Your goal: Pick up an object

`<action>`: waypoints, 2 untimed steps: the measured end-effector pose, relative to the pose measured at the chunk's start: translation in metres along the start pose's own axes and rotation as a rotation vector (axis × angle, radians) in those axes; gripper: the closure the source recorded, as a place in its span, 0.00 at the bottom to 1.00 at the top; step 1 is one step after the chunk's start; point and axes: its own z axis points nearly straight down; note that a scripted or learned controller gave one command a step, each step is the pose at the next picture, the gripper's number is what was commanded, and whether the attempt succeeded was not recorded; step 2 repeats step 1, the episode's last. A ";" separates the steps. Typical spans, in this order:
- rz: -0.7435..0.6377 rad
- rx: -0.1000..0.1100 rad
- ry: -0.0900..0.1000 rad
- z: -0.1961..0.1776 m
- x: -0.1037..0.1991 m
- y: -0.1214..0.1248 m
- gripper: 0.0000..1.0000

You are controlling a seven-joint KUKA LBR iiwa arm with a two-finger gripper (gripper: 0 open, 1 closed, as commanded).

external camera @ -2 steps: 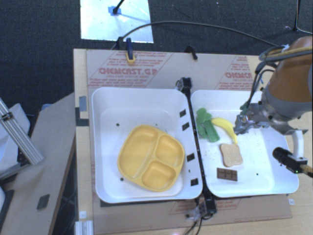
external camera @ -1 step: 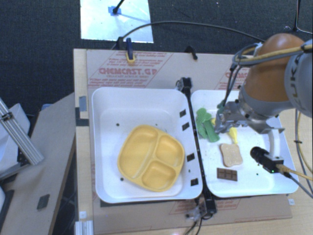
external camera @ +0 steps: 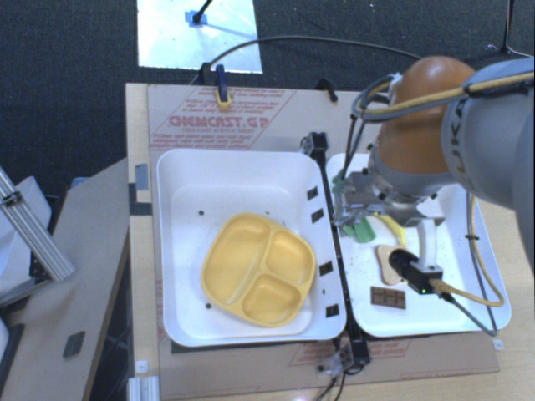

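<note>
Camera view: gripper (external camera: 349, 215) fingers obscured

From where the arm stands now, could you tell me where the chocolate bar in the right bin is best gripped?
Probably across its short width, coming straight down. The chocolate bar lies flat on the floor of the right bin, a thin rectangle with bare floor along both long edges, so the jaws could straddle it; the toast slice lies apart.
</note>
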 end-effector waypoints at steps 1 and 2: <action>0.001 0.001 0.000 0.006 0.045 0.000 1.00; 0.001 0.001 0.000 0.006 0.045 0.000 1.00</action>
